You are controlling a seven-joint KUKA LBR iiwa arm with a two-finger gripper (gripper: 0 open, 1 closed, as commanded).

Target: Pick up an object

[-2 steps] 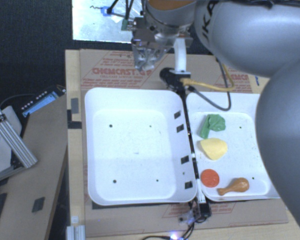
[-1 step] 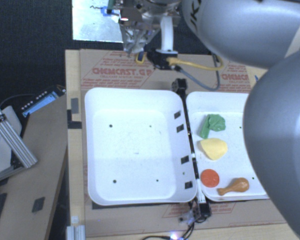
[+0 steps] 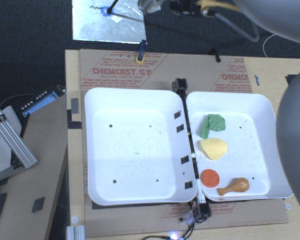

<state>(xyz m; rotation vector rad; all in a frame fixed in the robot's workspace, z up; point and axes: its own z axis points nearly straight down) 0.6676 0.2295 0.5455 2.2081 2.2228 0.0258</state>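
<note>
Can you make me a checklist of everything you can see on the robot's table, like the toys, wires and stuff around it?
Surface: brown bench board with red lettering, bearing two white bins.
Job's things: right bin holds a green piece, yellow piece, red disc and brown drumstick-shaped toy.
Clutter: left bin nothing seen; yellow-blue clip on the board's far edge.
Pincer: cannot tell.
Cables: yellow cable and grey cable at top.
Surroundings: dark carpet, shiny metal sheet.
</note>
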